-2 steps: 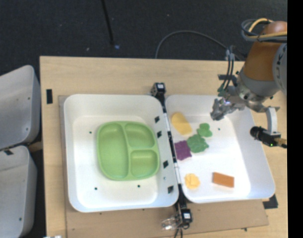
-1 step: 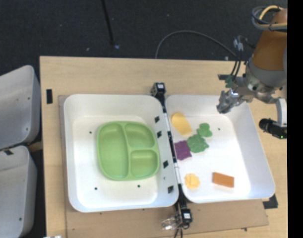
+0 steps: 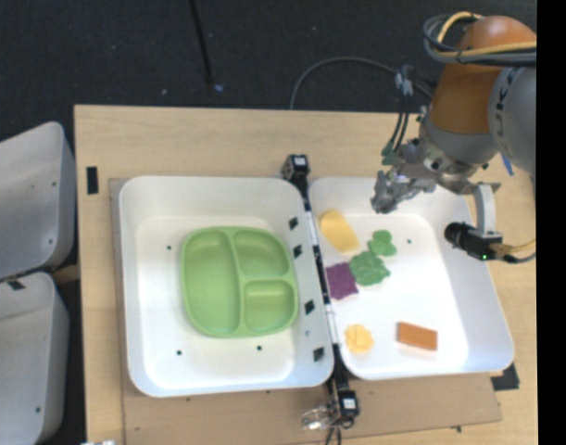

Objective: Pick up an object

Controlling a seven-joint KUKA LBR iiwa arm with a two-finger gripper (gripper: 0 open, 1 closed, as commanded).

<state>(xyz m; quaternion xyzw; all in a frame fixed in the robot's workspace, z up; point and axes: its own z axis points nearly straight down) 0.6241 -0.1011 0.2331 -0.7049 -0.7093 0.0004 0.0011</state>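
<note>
You have the pincer (image 3: pixel 390 196) hanging over the far end of the right-hand bin (image 3: pixel 468 327), reaching in below the arm's orange band (image 3: pixel 468 91). From this angle you cannot tell whether it is released or clenched, and nothing shows in its grip.

The loose pieces all lie nearer the camera than the pincer. The yellow block (image 3: pixel 337 231) is to its left and a little nearer you, close to the divider between the bins. The small green piece (image 3: pixel 383 243) sits almost straight below the pincer in the picture, apart from it, with the larger green piece (image 3: pixel 368 269) just beyond that and touching or nearly touching the purple block (image 3: pixel 341 280) on its left. Farther down still, well apart from the pincer, you see the round yellow piece (image 3: pixel 358 338) and, to its right, the orange block (image 3: pixel 417 336).

Off to the pincer's left, in the other bin (image 3: pixel 144 341), a green divided tray (image 3: pixel 238 280) lies flat with three compartments facing up.
</note>
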